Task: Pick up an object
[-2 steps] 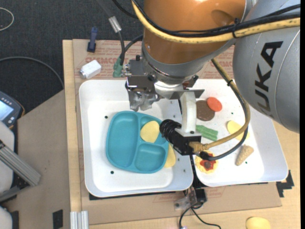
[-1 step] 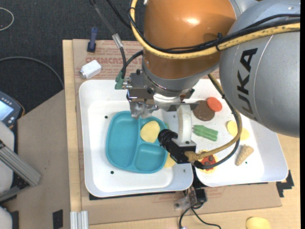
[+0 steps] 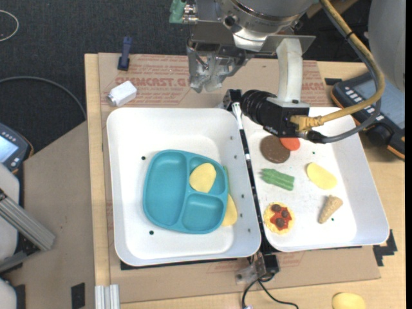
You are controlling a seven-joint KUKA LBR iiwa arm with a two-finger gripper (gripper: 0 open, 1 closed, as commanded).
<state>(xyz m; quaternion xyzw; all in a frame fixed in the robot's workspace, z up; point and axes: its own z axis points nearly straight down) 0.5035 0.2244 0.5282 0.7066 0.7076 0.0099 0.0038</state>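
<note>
Hovering above the bench beyond the far rim of the left bin (image 3: 122,172), the gripper (image 3: 207,76) hangs with its fingers slightly parted and nothing between them. Candidate objects lie in the right bin (image 3: 367,192), nearer the camera than the gripper: a brown disc (image 3: 275,150), a green pod (image 3: 278,179) lying crosswise, and a yellow chip (image 3: 320,176). Reaching the brown disc, the nearest, would probably require travel towards the camera and rightwards.
</note>
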